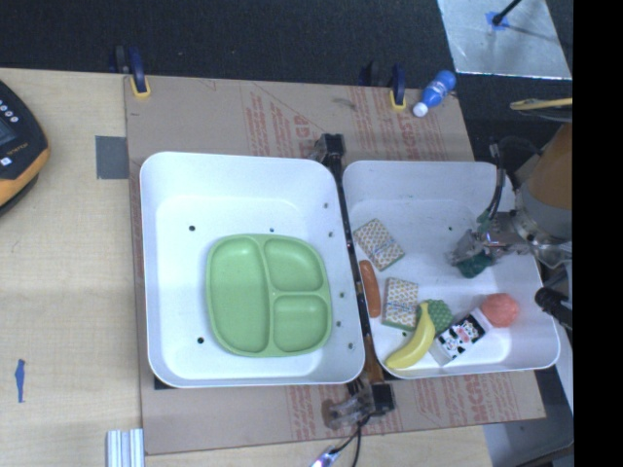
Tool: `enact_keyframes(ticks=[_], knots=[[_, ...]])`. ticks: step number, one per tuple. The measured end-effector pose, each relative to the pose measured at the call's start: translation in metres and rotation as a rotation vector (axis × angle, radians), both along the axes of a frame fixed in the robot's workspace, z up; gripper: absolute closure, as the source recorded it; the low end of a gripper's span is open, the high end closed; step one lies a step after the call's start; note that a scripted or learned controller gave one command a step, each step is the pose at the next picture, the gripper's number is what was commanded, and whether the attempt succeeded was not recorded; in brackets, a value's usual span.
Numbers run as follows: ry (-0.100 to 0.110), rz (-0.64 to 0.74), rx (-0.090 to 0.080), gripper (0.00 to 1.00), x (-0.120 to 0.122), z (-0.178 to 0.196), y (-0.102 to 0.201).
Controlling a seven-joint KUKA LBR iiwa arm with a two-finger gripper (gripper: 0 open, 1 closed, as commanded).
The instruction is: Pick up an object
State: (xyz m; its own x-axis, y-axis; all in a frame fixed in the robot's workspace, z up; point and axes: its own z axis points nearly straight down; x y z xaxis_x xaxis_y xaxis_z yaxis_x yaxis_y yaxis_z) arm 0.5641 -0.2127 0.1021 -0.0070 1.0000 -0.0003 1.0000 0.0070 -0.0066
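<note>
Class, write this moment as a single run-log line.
gripper: low in right bin, over a dark green object | grasp: unconfirmed | banana, orange ball: lying untouched | green plate: left bin

A: What is by the gripper (474, 253)?

B: A small dark green thing (473, 266) sits right under it, touching. I can't tell its shape.

A: And the rest?

B: A round pink ball (500, 308) lies near, just below. A black and white carton (459, 337) lies past that, tipped on its side. A yellow banana (415, 341) curves beside it. Two checked packets (378, 243) and a thin orange sausage (370, 288) lie well off to the left.
</note>
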Motion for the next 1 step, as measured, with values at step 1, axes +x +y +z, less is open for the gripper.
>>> enact_keyframes(ticks=[1], knots=[[-0.006, -0.001, 0.001, 1.0, 0.0829, 0.066, 0.1063]])
